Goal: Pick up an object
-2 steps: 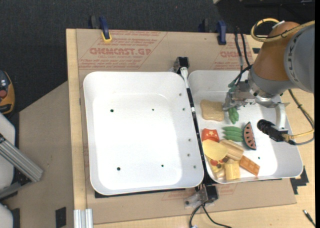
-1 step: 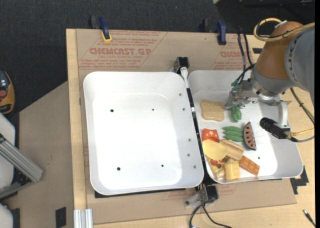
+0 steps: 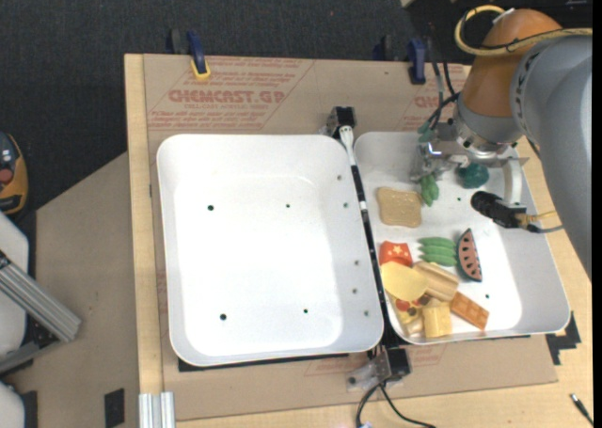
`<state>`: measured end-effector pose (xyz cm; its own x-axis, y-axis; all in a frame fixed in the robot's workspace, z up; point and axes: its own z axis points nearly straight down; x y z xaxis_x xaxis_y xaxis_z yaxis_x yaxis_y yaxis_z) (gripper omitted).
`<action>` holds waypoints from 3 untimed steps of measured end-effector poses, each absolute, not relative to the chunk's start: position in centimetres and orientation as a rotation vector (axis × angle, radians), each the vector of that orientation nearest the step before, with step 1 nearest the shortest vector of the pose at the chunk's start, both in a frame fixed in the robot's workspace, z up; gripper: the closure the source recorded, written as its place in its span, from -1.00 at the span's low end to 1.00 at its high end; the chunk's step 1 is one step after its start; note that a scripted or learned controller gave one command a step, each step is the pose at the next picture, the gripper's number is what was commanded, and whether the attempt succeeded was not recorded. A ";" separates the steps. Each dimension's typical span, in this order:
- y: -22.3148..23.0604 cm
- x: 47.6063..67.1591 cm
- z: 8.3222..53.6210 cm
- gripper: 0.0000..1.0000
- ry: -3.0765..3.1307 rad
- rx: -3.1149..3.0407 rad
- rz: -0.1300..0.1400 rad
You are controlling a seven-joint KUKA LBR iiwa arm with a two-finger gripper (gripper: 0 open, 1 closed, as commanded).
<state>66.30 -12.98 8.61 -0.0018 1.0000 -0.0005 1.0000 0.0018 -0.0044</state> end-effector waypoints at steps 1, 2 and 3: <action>-13.2 61.6 8.5 1.00 -2.217 -2.221 0.003; -16.0 66.8 8.6 1.00 -2.224 -2.220 0.001; -10.3 66.6 8.6 1.00 -2.223 -2.215 0.004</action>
<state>66.64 -10.32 8.60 -0.0035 1.0000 0.0001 1.0000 0.0035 -0.0040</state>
